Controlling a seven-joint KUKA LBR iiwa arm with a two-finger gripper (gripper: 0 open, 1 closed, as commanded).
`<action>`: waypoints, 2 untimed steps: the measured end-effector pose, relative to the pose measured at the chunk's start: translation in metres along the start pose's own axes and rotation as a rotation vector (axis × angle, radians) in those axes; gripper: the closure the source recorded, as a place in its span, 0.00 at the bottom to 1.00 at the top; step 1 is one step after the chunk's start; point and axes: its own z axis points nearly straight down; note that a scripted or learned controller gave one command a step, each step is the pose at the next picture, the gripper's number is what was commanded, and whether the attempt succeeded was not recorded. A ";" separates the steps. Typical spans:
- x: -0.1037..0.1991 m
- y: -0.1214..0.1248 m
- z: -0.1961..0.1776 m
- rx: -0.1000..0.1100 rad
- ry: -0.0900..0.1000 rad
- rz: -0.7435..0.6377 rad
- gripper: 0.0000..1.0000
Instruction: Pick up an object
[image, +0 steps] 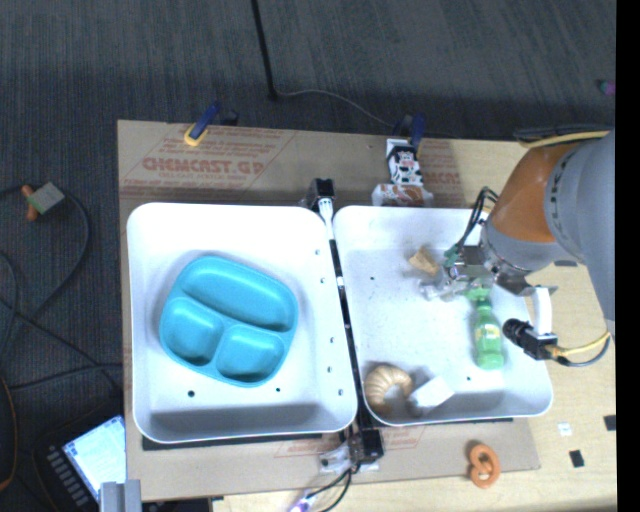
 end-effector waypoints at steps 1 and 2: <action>-0.046 0.044 -0.122 0.007 0.001 0.000 1.00; 0.012 0.079 -0.148 0.011 0.003 -0.002 1.00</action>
